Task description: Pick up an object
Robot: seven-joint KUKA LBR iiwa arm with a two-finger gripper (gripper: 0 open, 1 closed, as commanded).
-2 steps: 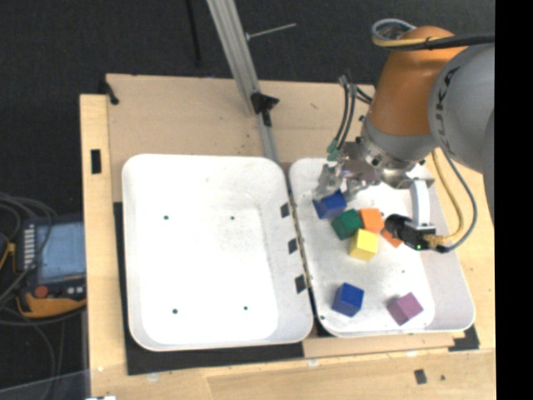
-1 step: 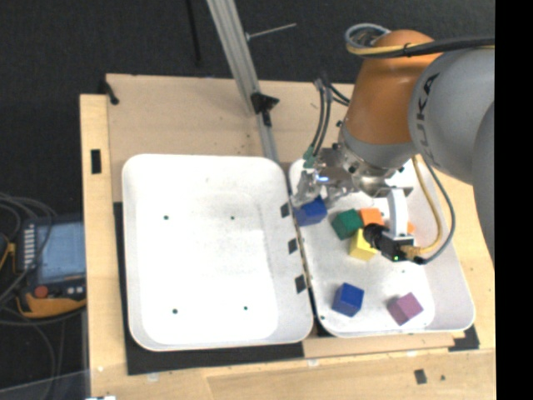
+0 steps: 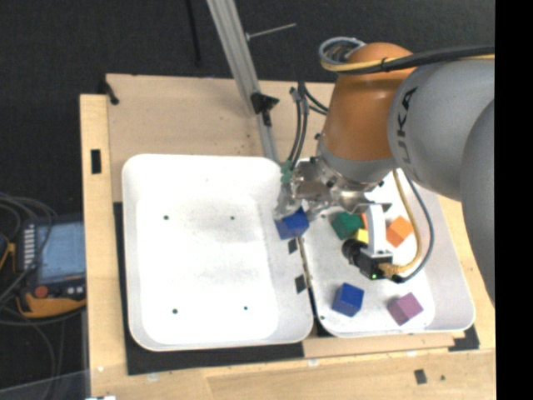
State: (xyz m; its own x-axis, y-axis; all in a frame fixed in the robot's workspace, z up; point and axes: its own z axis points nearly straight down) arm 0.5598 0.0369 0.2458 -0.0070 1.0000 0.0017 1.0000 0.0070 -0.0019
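Over the bins' shared rim, tool grips (between fingers) blue cube.

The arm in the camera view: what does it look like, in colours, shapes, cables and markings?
The arm is a thick, rounded grey body with dark lettering on its side. Above the wrist sits a glossy orange band. Below it hangs a metallic grey tool. Dark cables run along the wrist, and a yellowish cable loops beside it.

The arm hides much of the right bin and partly covers a green block.
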